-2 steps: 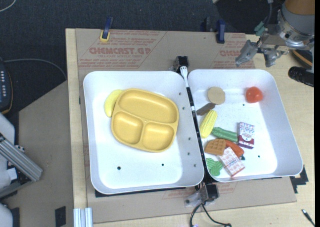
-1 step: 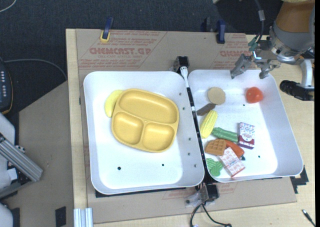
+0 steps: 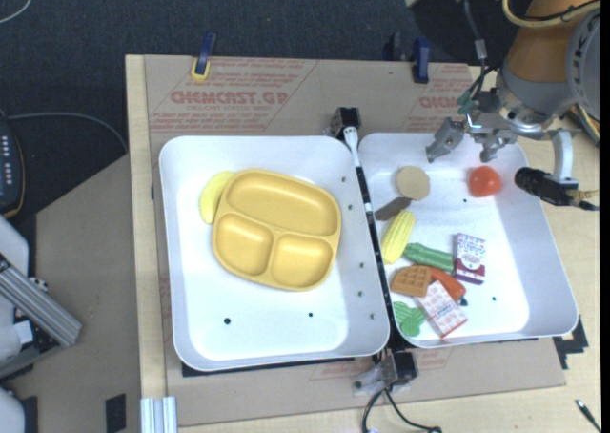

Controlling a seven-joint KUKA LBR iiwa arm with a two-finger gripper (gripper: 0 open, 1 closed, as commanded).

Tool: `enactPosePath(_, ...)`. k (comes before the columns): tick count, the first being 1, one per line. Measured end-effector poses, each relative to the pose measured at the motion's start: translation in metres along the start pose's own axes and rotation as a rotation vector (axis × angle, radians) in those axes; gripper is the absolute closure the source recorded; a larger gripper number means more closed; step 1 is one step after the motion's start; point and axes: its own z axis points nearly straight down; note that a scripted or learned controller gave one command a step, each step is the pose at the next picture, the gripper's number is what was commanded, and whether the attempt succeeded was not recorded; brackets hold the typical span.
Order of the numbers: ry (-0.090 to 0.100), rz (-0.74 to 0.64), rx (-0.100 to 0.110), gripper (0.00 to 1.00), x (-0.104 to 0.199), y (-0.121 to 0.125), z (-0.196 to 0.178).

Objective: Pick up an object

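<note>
Right bin (image 3: 543,259), right of centre: toys crowd its lower-left part, bare floor along its right side. Red tomato (image 3: 484,180) near the upper rim, apart from the round tan piece (image 3: 413,181); corn cob (image 3: 397,236) by the left wall. Pincer (image 3: 469,138) at upper right above the rim, fingers spread, nothing between them. Left bin (image 3: 191,307): yellow divided tray (image 3: 274,228). Desk board (image 3: 152,97) printed "CHEMCAST GP".

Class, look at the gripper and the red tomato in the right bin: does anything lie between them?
Nothing visible does. The gripper hangs over the right bin's far edge, and the red tomato lies just below it, with bare white floor between.
</note>
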Motion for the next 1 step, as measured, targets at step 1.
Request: enactPosePath(1,0.0,-0.001,0.0,0.0,0.0002,0.0085,0.0584)
